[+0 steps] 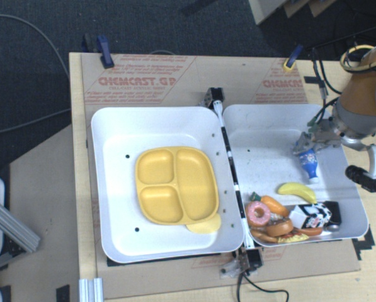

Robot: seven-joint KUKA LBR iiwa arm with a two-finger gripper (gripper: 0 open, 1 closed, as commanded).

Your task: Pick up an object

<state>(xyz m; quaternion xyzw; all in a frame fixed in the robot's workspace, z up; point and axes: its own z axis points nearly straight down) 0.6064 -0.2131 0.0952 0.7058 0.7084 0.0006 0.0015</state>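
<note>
Gripper (308,145) clamped on blue tube (310,164), tube upright, long axis near-vertical, right bin (263,121)

the grey arm (359,115) comes in from the right edge, its orange band (362,90) above the wrist, over the far right part of the right bin (263,121). the gripper (308,145) hangs low at the arm's left end, above that bin's floor, pointing down and leftward toward the bin's middle.
</note>
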